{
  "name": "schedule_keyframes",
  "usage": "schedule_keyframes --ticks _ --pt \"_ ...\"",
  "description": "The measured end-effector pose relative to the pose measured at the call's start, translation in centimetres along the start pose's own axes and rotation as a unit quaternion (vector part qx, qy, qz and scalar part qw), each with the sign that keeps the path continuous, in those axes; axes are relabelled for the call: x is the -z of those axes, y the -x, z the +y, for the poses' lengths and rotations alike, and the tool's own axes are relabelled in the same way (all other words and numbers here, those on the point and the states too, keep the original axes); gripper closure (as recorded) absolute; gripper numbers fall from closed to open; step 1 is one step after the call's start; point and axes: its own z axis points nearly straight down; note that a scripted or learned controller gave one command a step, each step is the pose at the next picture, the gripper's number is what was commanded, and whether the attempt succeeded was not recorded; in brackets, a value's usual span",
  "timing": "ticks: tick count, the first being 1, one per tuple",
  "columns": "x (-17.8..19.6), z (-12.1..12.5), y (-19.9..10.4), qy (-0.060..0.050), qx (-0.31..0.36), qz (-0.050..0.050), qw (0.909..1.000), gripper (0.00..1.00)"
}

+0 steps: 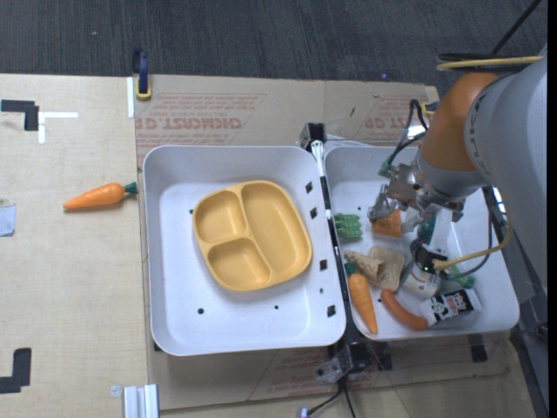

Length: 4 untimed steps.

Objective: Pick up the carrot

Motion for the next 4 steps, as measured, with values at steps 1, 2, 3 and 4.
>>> schedule_keyframes --ticks 1,2,3,4 --pt "-0.9 -1.8 0.2 0.001 -0.090 0.001 0.9959 1.00" --pt "-0.9 -1.8 0.3 0.001 -0.090 0.001 0.9959 0.00" --pt "-0.8 -9.2 3.9 0.002 -0.156 0.003 0.9877 0.00" --pt "-0.7 -2.3 0.4 0.004 -0.125 0.002 0.9921 0.00"
